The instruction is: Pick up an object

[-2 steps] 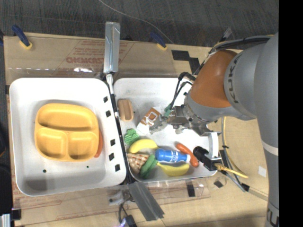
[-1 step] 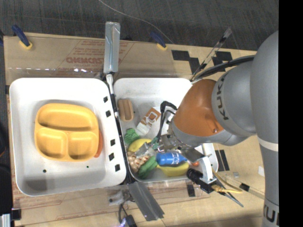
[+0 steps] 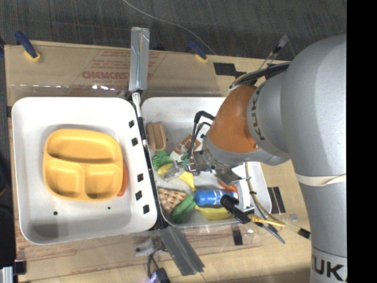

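The gripper (image 3: 191, 163) hangs low inside the right-hand white bin (image 3: 177, 106), reaching in from the right under the arm's orange band (image 3: 235, 125). Whether the claw is released or clenched cannot be told; the wrist and clutter hide its tips, and nothing can be seen held in it.

The objects lie packed directly around and below the claw. Touching or just left of it is a green leafy toy (image 3: 160, 158), with a yellow piece (image 3: 166, 170) beside that. Up and to the left, near the bin's divider, a brown sausage-shaped toy (image 3: 156, 135) lies with its long axis running up and down the view. Below the claw sit a blue bottle-shaped toy (image 3: 207, 197), long axis running left to right, a waffle-patterned tan piece (image 3: 168, 199) to its left, a second green piece (image 3: 185, 208) between them, and a yellow piece (image 3: 215, 213) beneath the bottle.

Judging by this, the nearest candidates are the green and yellow pieces just left of the claw; the pile is crowded, so a clean grasp looks uncertain.

Well to the left, in the other white bin (image 3: 23, 158), a yellow divided tray (image 3: 84, 164) with three compartments lies flat, nothing in it.
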`<action>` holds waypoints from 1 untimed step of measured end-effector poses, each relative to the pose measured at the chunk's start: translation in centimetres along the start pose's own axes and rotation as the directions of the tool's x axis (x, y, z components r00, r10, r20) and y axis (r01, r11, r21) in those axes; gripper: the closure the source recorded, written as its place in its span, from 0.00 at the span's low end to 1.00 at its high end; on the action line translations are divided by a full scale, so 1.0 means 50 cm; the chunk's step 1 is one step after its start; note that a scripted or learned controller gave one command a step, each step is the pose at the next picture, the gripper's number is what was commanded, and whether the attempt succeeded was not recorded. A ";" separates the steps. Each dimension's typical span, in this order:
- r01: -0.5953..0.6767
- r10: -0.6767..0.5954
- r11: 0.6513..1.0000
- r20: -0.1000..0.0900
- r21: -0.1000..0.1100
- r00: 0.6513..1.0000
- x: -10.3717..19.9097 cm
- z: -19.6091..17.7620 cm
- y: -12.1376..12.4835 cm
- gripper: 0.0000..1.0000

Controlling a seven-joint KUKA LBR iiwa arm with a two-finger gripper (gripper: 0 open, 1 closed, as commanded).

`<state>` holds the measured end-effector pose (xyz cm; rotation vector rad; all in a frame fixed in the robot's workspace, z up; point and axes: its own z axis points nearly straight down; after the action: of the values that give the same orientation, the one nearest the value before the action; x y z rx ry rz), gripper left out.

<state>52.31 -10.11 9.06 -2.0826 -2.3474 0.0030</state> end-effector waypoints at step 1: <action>0.168 -0.168 0.986 0.002 -0.003 0.986 -0.048 -0.013 -0.012 0.00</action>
<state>52.01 -12.54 9.71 -1.8795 -2.5170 0.0010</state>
